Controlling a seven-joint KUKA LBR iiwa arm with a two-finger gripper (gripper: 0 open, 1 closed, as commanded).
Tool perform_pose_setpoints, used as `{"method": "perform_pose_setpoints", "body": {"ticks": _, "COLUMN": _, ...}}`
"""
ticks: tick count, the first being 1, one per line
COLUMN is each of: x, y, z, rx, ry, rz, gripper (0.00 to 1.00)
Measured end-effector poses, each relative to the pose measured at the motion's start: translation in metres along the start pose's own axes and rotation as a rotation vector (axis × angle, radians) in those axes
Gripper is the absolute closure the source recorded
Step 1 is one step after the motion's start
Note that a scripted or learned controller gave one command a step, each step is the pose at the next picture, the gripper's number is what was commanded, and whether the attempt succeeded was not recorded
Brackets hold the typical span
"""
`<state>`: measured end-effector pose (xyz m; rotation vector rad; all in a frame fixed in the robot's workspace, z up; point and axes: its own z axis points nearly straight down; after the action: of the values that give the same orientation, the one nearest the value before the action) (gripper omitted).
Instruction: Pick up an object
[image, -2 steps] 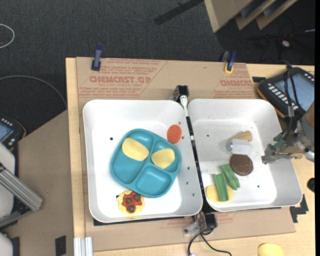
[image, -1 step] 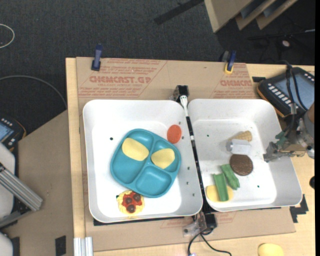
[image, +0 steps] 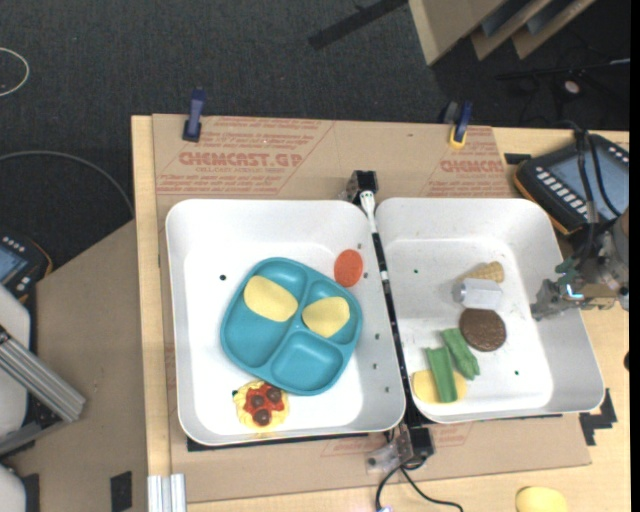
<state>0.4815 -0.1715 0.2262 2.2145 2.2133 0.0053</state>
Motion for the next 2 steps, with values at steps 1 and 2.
{"method": "perform_pose_setpoints", "body": {"ticks": 1, "x": 0.0, "y": 0.001, "z": -0.01, "rx": -0.003, "ry": -0.001, "rz": 0.0, "gripper": 1.0}}
{"method": "perform_pose_setpoints", "body": {"ticks": 2, "x": -0.055, "y": 0.048, "z": 0.074, "rx": 0.005, "ry": 0.001, "rz": 0.001, "gripper": 1.0}}
